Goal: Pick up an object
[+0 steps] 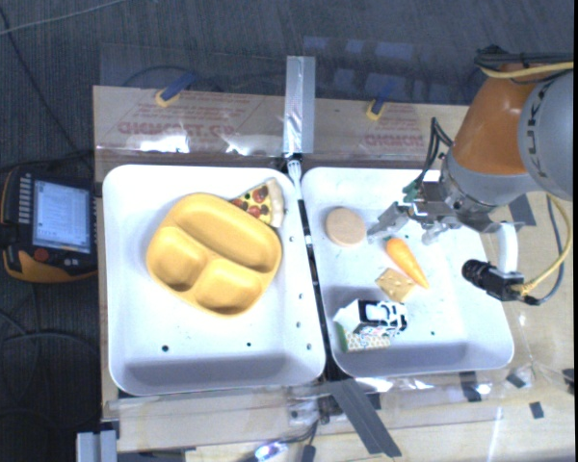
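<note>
End effector seemingly open above carrot.

— Where did the camera sit?

— Fixed above the bench, looking down at a slant, so the far edge lay at the top of the frame and the near edge at the bottom.

— How close was it?

— Far enough to take in both white bins whole, the left bin and the right bin, with dark floor beyond the bench.

— And the arm?

— It entered from the right side of the frame.
</note>
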{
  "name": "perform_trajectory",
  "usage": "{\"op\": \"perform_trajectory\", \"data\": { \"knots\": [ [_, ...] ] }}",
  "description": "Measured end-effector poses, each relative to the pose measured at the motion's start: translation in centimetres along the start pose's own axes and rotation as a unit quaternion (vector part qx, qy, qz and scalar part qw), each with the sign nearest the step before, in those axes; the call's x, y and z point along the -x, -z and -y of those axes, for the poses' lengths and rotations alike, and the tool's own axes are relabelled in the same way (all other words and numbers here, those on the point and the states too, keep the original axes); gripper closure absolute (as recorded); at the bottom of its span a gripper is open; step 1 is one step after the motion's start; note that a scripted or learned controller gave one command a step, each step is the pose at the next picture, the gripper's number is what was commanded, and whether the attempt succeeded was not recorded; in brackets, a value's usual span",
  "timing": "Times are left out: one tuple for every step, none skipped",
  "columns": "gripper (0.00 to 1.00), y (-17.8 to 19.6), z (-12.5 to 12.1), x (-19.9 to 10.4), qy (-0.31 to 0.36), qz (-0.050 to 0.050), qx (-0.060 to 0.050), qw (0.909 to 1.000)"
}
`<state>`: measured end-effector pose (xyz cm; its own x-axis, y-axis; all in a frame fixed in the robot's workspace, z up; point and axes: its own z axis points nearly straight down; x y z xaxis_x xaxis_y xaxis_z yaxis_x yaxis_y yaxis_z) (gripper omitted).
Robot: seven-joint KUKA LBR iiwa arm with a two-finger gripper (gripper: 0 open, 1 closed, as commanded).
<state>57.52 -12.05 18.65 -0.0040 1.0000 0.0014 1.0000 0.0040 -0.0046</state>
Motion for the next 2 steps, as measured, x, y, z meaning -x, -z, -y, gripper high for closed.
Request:
{"op": "perform_trajectory", "data": {
  "knots": [
    [0.00, -9.42, -0.49, 4.44, -0.036, 0.000, 0.002, 0.9994],
    [1.00, -8.60, -0.53, 4.44, -0.035, 0.000, 0.001, 0.9994]
  ]
}}
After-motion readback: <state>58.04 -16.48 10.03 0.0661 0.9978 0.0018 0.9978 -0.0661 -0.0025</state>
